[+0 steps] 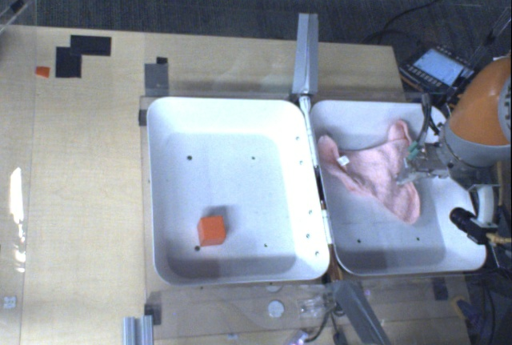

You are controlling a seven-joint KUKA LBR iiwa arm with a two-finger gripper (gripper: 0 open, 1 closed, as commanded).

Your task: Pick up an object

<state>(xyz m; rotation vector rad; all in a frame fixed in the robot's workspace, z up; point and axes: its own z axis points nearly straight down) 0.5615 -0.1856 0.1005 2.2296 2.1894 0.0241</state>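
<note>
Your bench (80, 199) is pale wood, with dark carpet beyond its far edge and two shallow white bins set side by side on it. The gripper (414, 167) is down inside the right bin (384, 255), at the right-hand part of the pink cloth (372, 171). You cannot tell from this angle how far its fingers are spread, or whether any of the fabric sits between them; the metal parts merge with the folds there.

The cloth spreads away from the gripper toward the bin's left wall, where a small white tag shows on it, and one flap hangs toward the near side just below the gripper. Behind the gripper, the grey arm with its orange band (484, 107) comes in from the right.

Further out, across the divider, the left bin (168, 127) holds a small orange block (212, 230) near its front wall, well apart from the gripper. Beyond that bin, black patches (80, 54) and a tiny orange marker (42, 72) lie on the bench's far left corner.
</note>
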